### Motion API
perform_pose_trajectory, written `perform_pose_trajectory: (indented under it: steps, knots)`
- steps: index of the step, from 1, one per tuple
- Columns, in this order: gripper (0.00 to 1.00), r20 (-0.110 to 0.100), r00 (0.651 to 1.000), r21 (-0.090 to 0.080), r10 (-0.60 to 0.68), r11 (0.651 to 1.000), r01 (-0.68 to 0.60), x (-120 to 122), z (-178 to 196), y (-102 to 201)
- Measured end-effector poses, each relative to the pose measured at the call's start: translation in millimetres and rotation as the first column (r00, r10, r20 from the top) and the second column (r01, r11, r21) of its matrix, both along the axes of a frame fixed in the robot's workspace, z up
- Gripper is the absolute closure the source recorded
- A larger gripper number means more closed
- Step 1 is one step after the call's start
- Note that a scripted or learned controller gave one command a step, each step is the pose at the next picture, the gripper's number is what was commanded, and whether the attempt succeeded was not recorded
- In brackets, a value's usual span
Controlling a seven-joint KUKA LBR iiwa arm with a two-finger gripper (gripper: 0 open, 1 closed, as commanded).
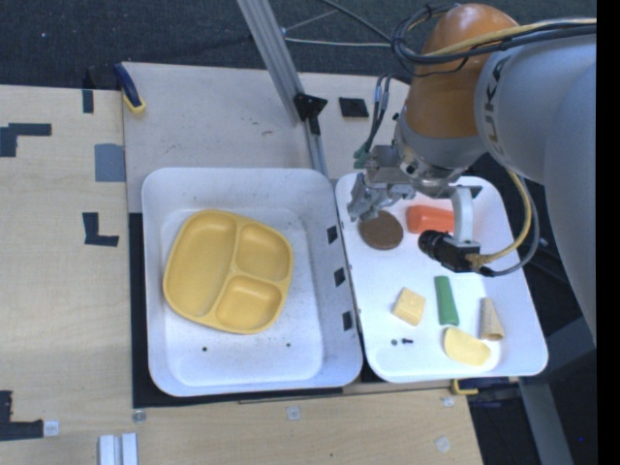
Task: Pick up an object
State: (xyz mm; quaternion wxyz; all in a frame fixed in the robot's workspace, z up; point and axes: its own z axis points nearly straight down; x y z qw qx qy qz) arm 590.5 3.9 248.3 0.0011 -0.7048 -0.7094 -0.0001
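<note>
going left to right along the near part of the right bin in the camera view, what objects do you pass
pale yellow cube → green stick → yellow wedge → tan cone. The wedge lies a bit nearer the camera than the others.

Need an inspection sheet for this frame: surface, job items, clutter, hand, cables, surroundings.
Surface: wooden bench bearing left bin and right bin, side by side.
Job's things: in the right bin, brown disc, orange block, yellow cube, green stick, tan cone, yellow wedge.
Clutter: yellow divided plate in the left bin; dark specks in both bins.
Hand: hand low at the brown disc's upper left edge; grip unclear.
Cables: yellow cable and black ones loop around the wrist.
Surroundings: dark tape marks on the bench, slanted metal pole.
</note>
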Motion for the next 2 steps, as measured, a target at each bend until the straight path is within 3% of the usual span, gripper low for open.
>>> perform_pose_trajectory:
  steps: [2]
  knots:
    - [1.0, -0.003, 1.0, -0.001, 0.0, 1.0, 0.0, -21, -30, 97]
